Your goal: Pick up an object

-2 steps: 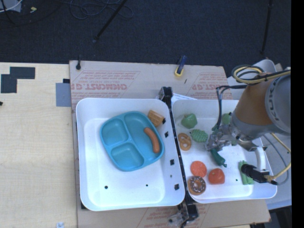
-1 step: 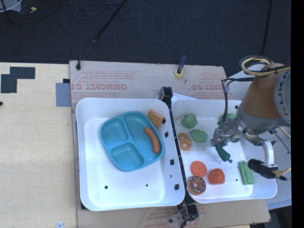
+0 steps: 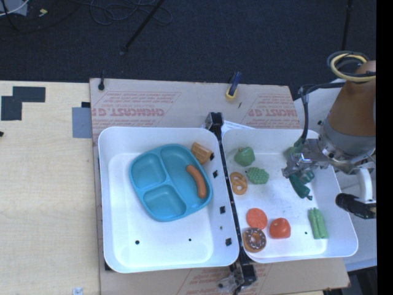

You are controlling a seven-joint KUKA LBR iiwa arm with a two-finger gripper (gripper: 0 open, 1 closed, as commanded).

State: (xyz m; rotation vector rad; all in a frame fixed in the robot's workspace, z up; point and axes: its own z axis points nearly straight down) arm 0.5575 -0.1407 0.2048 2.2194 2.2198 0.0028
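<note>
Overhead, the fixed camera looks down on two shallow white bins set side by side on a cardboard-covered bench. Left bin (image 3: 116, 238) holds a blue divided tray (image 3: 161, 192), tilted on the bin floor, with a sausage (image 3: 197, 180) lying in its upper right compartment. A small brown block (image 3: 202, 152) sits at the tray's upper right edge, near the wall between the bins.

Right bin (image 3: 344, 244) carries the loose pieces: a green round vegetable (image 3: 244, 156) near the top left, a green bumpy piece (image 3: 258, 176) just below it, and a pretzel (image 3: 238, 183) beside that piece, close to the dividing wall. Lower down lie an orange-red disc (image 3: 256, 217), a red tomato-like piece (image 3: 280, 228) just right of it, and a chocolate doughnut (image 3: 254, 239) near the bottom left corner. A green pod (image 3: 318, 222) lies apart toward the right wall.

From the right the grey arm with its orange band reaches over the right bin. Its gripper (image 3: 302, 178) points down at a dark green object (image 3: 304, 190) on the bin floor, well apart from the pod; whether the claw is wide, narrow or gripping that object cannot be told from this slant
</note>
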